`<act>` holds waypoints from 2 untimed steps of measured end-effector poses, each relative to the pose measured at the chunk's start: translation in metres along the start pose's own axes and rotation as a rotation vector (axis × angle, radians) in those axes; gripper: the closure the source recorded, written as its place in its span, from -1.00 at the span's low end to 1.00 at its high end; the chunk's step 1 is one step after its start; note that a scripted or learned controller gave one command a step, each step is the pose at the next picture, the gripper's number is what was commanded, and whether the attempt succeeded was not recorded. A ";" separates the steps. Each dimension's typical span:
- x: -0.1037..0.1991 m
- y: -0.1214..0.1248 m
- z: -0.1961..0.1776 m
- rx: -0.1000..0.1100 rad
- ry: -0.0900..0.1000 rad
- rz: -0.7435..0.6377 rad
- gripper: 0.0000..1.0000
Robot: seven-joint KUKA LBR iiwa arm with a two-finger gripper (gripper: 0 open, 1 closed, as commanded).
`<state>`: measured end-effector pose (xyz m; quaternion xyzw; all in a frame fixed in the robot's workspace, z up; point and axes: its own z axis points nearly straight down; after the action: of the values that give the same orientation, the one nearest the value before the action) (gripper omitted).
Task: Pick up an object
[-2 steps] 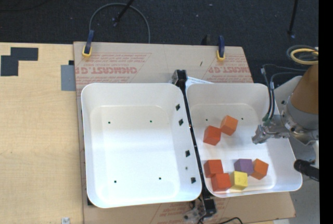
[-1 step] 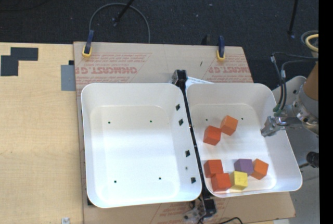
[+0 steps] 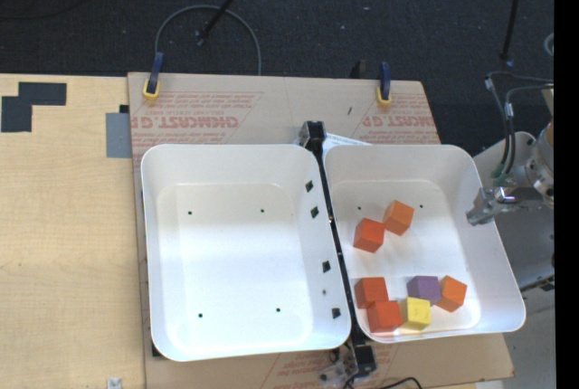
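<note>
The right bin (image 3: 452, 163) holds several small blocks. An orange block (image 3: 398, 216) and a red-orange block (image 3: 368, 234) lie near its middle. Along its front edge cluster two red blocks (image 3: 371, 290) (image 3: 384, 315), a purple block (image 3: 422, 289), a yellow block (image 3: 417, 312) and another orange block (image 3: 451, 292). My gripper (image 3: 481, 210) hangs at the bin's right rim, well to the right of the blocks and apart from them. It is small and partly cut off at the frame's edge.
The left bin (image 3: 172, 197) sits beside the right one, with a black divider strip (image 3: 324, 224) between them. Both rest on cardboard (image 3: 271, 111) held by two clamps (image 3: 152, 84) (image 3: 384, 87). Cables run along the dark floor behind.
</note>
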<state>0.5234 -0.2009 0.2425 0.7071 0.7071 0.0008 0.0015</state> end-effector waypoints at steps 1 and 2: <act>0.050 0.016 -0.007 0.003 0.002 -0.004 1.00; 0.101 0.039 -0.003 0.004 0.002 -0.004 1.00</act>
<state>0.5627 -0.1001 0.2456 0.7056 0.7086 0.0001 -0.0007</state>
